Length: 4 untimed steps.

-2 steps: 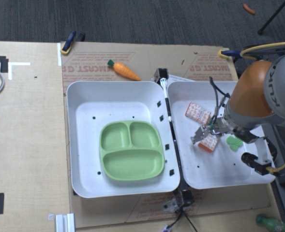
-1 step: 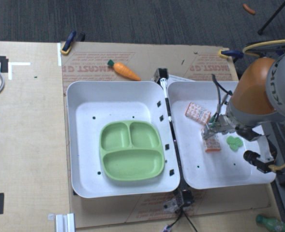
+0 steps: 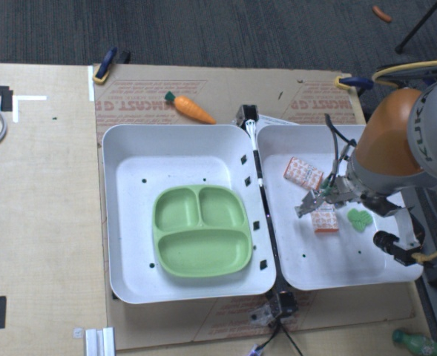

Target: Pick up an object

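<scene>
Hovering low in the right bin [image 3: 307,269], gripper [image 3: 312,201] parked between two red-patterned boxes [image 3: 303,172], grip state can't be told, green tray [image 3: 202,231] sat in left bin [image 3: 129,199].

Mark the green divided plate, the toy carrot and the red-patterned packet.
green divided plastic plate [image 3: 202,231], camera view, centre ridge
orange toy carrot [image 3: 192,109], camera view, mid-body
red-patterned white packet [image 3: 303,172], camera view, top face

A matt green plastic plate [image 3: 202,231] lies in a smooth white plastic bin [image 3: 122,221] on brown cardboard [image 3: 225,87].
</scene>
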Available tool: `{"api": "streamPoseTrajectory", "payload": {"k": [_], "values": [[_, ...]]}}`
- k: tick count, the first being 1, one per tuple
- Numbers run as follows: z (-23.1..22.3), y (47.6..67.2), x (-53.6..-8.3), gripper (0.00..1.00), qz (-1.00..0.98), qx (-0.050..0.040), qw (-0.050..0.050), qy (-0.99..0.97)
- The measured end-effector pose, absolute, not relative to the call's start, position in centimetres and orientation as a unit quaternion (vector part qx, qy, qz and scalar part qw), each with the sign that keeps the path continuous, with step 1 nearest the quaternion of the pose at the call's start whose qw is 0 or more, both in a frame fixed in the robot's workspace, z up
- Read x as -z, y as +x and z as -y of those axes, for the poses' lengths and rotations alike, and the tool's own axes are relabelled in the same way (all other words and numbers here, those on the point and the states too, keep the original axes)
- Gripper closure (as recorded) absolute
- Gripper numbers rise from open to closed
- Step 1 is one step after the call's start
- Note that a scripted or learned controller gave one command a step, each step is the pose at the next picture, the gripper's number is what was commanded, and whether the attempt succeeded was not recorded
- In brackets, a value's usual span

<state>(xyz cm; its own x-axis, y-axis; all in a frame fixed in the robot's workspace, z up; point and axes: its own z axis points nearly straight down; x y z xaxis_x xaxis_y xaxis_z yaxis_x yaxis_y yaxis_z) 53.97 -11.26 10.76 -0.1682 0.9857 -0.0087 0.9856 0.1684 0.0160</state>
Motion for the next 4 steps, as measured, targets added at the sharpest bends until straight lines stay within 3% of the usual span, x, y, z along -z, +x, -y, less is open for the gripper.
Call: {"api": "streamPoseTrajectory", "payload": {"k": [1,2,3,4], "values": [[11.31,54.05,-11.74,1.0,-0.764,-0.0037,0.009,0.646],[11.3,54.05,-11.74,0.0,-0.764,-0.0036,0.009,0.645],[11.35,54.15,-12.72,1.0,-0.763,-0.004,0.01,0.646],[11.34,54.14,-12.72,0.0,-0.763,-0.0039,0.01,0.646]]}}
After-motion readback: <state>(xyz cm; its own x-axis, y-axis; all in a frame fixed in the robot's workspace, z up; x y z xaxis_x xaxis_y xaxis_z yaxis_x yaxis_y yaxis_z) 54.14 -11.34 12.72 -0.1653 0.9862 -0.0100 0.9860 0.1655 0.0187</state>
